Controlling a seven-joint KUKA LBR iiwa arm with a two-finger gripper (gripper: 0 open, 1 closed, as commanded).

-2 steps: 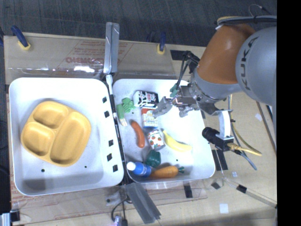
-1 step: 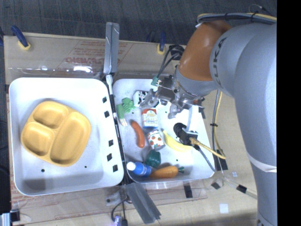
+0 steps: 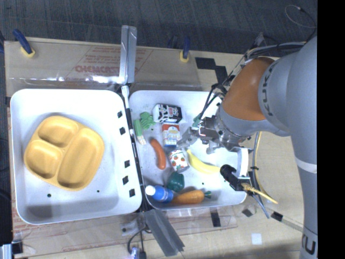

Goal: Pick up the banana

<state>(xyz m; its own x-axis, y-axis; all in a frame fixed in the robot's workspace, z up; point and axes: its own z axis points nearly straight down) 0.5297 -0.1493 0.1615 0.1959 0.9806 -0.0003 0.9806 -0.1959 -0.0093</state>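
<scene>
The yellow banana (image 3: pixel 201 164) lies in the right bin (image 3: pixel 237 196), towards its right side, curving from beside a spotted cube to the bin's right wall. My gripper (image 3: pixel 196 135) hangs under the grey and orange wrist, just above and slightly behind the banana's left end. From this angle the banana looks to be resting on the bin floor, apart from the gripper.
Crowded around the banana are a spotted cube (image 3: pixel 178 159), a red sausage (image 3: pixel 158 153), a small carton (image 3: pixel 171 135), a black-and-white box (image 3: pixel 167 113), a green toy (image 3: pixel 143 124), a carrot (image 3: pixel 189 197) and a blue-white bottle (image 3: pixel 158 193). A yellow divided tray (image 3: pixel 63 151) sits in the left bin (image 3: pixel 21 209).
</scene>
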